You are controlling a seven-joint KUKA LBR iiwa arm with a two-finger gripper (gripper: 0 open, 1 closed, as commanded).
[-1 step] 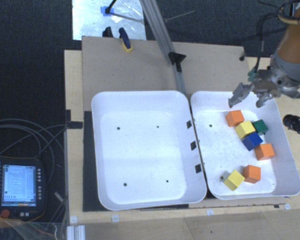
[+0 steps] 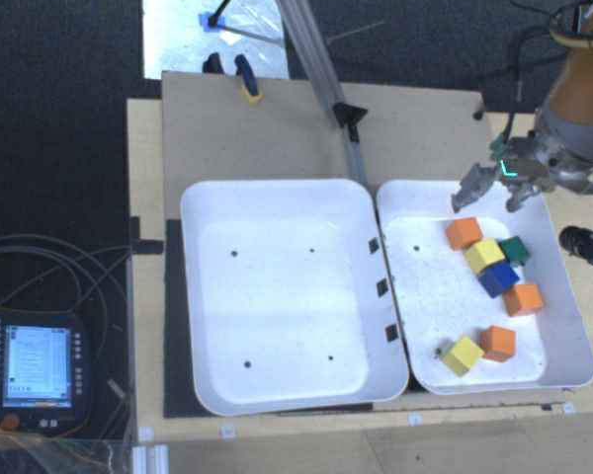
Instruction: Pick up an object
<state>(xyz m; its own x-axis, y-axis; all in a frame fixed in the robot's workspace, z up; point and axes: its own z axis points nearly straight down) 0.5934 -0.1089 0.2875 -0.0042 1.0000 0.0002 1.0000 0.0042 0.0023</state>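
Several small blocks lie in the right bin (image 2: 425, 354): an orange block (image 2: 464, 232), a yellow block (image 2: 484, 254), a green block (image 2: 514, 250), a blue block (image 2: 497, 278), an orange block (image 2: 523, 298), another orange block (image 2: 497, 343) and a yellow block (image 2: 463, 355). My gripper (image 2: 493, 194) hangs above the bin's far edge, just beyond the top orange block. It is open, with one finger (image 2: 469, 188) to the left and the other to the right, and nothing between them.
The left bin (image 2: 277, 294) sits beside the right one, with black clips along the shared edge. A grey pole (image 2: 316, 57) slants in from the top. A teach pendant (image 2: 35, 368) and cables lie at the far left, off the bench.
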